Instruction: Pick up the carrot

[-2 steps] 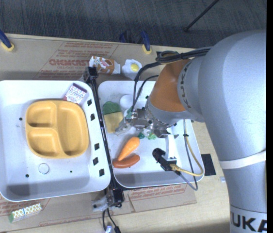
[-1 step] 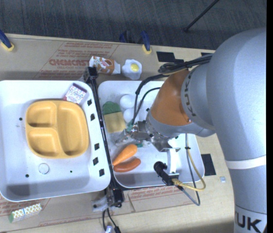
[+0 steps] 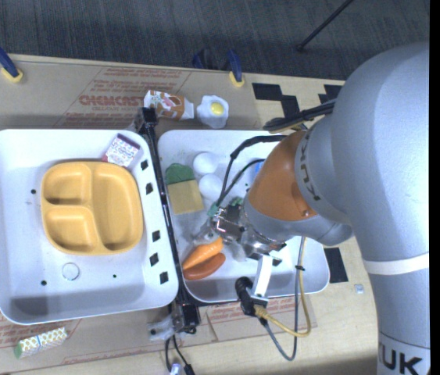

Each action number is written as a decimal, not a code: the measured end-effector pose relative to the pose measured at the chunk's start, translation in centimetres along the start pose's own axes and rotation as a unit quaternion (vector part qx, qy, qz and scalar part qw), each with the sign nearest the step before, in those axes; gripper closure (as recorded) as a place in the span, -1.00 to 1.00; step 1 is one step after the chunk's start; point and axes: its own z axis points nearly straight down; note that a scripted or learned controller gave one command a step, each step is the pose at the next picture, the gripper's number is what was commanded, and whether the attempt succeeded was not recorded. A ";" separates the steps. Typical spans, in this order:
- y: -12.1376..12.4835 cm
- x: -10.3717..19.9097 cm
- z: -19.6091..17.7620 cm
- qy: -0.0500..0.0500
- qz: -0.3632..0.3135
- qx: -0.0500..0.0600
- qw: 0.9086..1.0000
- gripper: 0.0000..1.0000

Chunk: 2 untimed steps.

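The orange carrot [image 3: 204, 251] lies near the front left corner of the right bin [image 3: 313, 276], close to the wall between the bins. A darker orange-red oval piece [image 3: 206, 266] touches its front side. My gripper [image 3: 224, 225] hangs low over the right bin, just above and right of the carrot's thick end. The grey wrist and orange band cover the gripper's tip, so I cannot tell whether it touches the carrot.
A green item [image 3: 177, 173], a yellow block [image 3: 187, 197] and two white eggs [image 3: 207, 174] sit behind the carrot. The left bin [image 3: 8, 287] holds a yellow compartment tray [image 3: 92, 205] and a small packet [image 3: 123, 151]. A bottle [image 3: 165, 104] and a yellow-white toy [image 3: 213, 111] lie behind the bins.
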 end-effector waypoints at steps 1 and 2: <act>-1.3 -0.3 0.0 0.001 0.118 0.001 0.993 -1.00; -1.3 -0.2 -0.9 0.001 0.116 0.002 0.993 1.00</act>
